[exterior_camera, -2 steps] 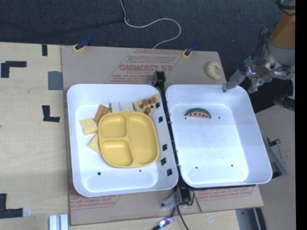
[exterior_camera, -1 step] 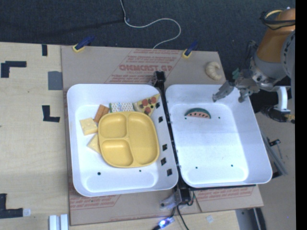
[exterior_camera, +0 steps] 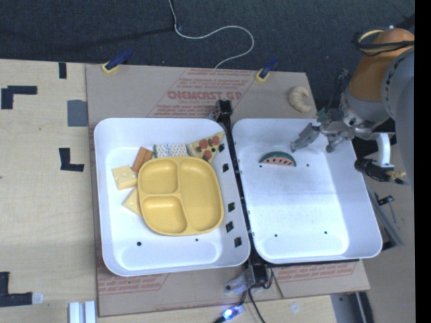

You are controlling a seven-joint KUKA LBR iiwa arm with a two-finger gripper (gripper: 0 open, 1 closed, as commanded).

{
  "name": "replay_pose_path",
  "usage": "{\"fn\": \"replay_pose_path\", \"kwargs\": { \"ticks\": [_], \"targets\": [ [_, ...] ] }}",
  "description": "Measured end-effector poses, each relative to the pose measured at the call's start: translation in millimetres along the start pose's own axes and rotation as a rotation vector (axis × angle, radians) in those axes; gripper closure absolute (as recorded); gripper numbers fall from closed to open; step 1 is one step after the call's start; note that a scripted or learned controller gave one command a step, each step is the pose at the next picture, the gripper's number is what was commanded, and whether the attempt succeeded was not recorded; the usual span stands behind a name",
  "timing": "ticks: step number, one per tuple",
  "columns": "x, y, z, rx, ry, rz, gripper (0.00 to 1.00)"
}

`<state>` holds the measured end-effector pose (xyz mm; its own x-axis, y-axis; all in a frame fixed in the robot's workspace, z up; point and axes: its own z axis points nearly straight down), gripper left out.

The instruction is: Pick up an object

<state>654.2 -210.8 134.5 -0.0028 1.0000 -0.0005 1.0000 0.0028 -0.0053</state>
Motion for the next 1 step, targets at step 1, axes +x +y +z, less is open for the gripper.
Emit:
{"fn": "replay_pose_path", "kwargs": {
  "ticks": [1],
  "targets": [
    [1.4,0.2,52.5,-0.003,-0.001,-0.001,0.00]
  ]
}}
